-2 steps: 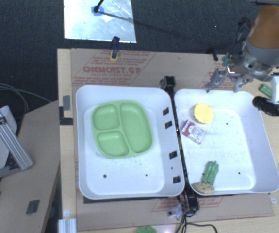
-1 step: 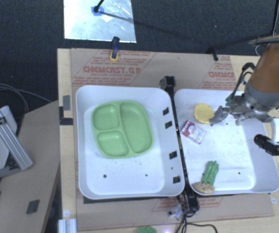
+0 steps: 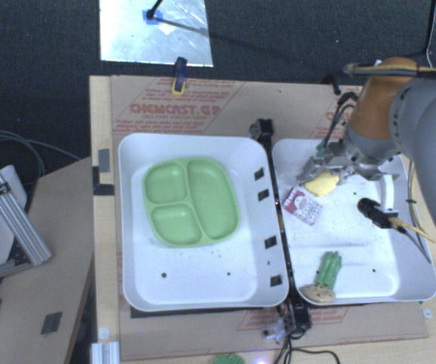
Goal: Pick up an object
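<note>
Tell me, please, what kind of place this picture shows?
Probably a robotics lab bench for grasping tests. A grey arm with a gripper reaches over the right white bin holding small objects; the left white bin holds a green divided tray, and the bins rest on a cardboard sheet.

You're looking down on a dark, speckled carpet floor (image 3: 293,21) that runs across the top. A shiny, silvery sheet (image 3: 155,20) lies flat on it near the upper left, marked with a small blue spot. The table (image 3: 202,101) has a tan top printed with red lettering. To your left, a second tan surface (image 3: 54,226) sits beside it, with an angled aluminium frame (image 3: 5,203) and cables.
</note>
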Robot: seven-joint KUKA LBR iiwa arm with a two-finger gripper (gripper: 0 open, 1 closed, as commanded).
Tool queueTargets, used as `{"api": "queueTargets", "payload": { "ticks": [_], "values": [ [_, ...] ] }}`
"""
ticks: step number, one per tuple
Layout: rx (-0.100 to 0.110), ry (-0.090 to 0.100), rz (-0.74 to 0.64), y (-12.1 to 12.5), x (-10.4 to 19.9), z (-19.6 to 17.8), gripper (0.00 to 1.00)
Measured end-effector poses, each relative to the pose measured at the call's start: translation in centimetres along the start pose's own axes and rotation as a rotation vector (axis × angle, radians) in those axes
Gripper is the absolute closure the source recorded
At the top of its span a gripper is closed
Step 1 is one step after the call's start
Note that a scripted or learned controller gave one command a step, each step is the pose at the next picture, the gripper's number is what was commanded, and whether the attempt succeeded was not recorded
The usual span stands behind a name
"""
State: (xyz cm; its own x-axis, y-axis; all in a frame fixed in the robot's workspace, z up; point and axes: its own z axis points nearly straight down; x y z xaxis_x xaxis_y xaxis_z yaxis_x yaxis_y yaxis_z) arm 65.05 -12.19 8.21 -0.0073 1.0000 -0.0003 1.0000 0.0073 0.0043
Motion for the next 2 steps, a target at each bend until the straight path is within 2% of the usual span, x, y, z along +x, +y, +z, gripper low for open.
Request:
{"api": "queueTargets", "payload": {
  "ticks": [1,2],
  "values": [
    [-0.001,0.000,0.002,-0.1,-0.2,-1.4,1.00],
    [-0.003,0.002,-0.001,-3.1,4.7,-10.9,1.00]
  ]
}}
